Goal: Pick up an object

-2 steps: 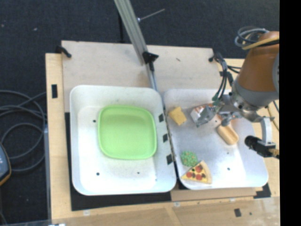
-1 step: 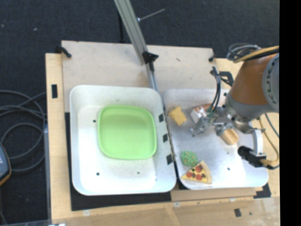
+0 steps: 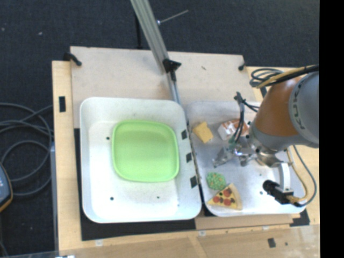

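The right bin [image 3: 215,113] holds a yellow cheese-like block [image 3: 202,131], a green round piece [image 3: 216,180], a pizza slice toy [image 3: 226,196] and a white-and-orange object [image 3: 232,128] partly hidden by the arm. My gripper [image 3: 224,157] hangs low over the middle of this bin, between the cheese block and the green piece, its metal fingers pointing left. Nothing shows between them.
The left bin [image 3: 91,144] carries a light green square plate [image 3: 145,150]. A grey metal pole [image 3: 153,34] slants up from between the bins. Cables lie on the floor at the left.
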Action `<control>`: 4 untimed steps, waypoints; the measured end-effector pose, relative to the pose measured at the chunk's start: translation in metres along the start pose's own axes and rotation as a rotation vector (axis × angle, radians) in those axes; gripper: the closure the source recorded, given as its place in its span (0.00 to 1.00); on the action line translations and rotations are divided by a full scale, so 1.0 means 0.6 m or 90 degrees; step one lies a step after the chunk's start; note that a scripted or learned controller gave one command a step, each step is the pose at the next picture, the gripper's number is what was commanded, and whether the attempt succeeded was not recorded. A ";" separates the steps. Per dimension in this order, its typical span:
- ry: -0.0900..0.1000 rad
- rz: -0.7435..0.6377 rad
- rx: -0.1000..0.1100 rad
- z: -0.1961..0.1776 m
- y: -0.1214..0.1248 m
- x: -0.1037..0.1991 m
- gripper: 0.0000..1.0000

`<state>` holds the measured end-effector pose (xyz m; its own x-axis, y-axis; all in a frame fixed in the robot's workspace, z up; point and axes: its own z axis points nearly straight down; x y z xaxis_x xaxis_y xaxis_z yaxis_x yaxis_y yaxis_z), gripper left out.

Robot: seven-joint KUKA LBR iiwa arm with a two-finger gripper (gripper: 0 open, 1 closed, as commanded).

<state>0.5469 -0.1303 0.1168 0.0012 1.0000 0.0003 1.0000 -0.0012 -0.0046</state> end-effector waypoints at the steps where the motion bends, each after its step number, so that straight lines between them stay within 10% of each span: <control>1: 0.000 0.000 -0.003 0.027 0.000 -0.001 0.00; 2: 0.000 0.001 -0.005 0.008 0.002 -0.002 1.00; 4: -0.001 -0.001 -0.007 -0.168 0.001 -0.012 1.00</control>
<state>0.5480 -0.1375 0.2176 0.0001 1.0000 -0.0010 1.0000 -0.0001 0.0064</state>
